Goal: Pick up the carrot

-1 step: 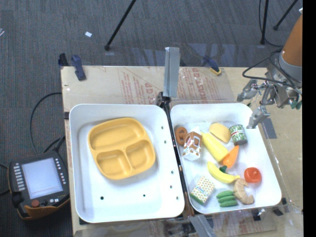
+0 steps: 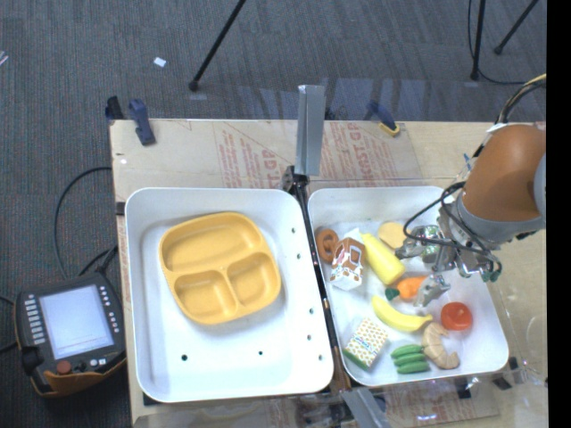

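Note:
The carrot (image 2: 410, 287) is a small orange piece with a green end, lying in the right bin (image 2: 482, 357) just above a banana (image 2: 400, 315). My gripper (image 2: 423, 268) hangs low over the bin, right at the carrot's upper right side. Its fingers look spread: one fingertip (image 2: 434, 287) sits against the carrot's right end, and the other is up-left near the yellow corn. The carrot rests on the bin floor and is not lifted. The grey wrist with its orange band (image 2: 504, 172) hides the bin's right rim.
Around the carrot lie a yellow corn cob (image 2: 382, 259), a small carton (image 2: 348, 262), a pretzel (image 2: 326, 242), a red tomato (image 2: 456, 316), green pea pods (image 2: 409, 357), a bread piece (image 2: 440, 346) and a printed box (image 2: 366, 341). The left bin (image 2: 147, 364) holds a yellow divided tray (image 2: 219, 266).

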Controlling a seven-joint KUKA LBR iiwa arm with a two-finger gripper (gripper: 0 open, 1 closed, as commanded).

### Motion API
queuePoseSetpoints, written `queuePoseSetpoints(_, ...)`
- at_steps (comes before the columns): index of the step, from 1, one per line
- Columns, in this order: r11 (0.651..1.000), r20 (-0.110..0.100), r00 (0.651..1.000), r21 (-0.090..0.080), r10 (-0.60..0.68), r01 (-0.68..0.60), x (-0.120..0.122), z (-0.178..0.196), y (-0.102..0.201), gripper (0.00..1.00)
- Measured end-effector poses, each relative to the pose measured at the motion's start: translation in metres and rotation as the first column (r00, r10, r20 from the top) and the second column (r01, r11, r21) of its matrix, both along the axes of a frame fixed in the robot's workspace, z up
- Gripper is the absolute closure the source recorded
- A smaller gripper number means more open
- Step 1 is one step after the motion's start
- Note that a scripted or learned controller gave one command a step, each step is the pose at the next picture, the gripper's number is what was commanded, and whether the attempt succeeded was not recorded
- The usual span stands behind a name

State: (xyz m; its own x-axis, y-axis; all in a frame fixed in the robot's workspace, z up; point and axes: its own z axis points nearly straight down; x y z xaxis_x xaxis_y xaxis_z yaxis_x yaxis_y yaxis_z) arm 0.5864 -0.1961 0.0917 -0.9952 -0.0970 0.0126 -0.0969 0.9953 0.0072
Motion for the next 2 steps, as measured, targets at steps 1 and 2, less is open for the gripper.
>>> queuePoseSetpoints(1, 1.0, 0.018, 1.0, -0.012, 0.022, -0.022, -0.024, -0.002, 0.069, 0.0)
queuePoseSetpoints(2, 1.0, 0.022, 0.999, -0.011, 0.028, -0.028, -0.022, 0.008, 0.072, 1.0)
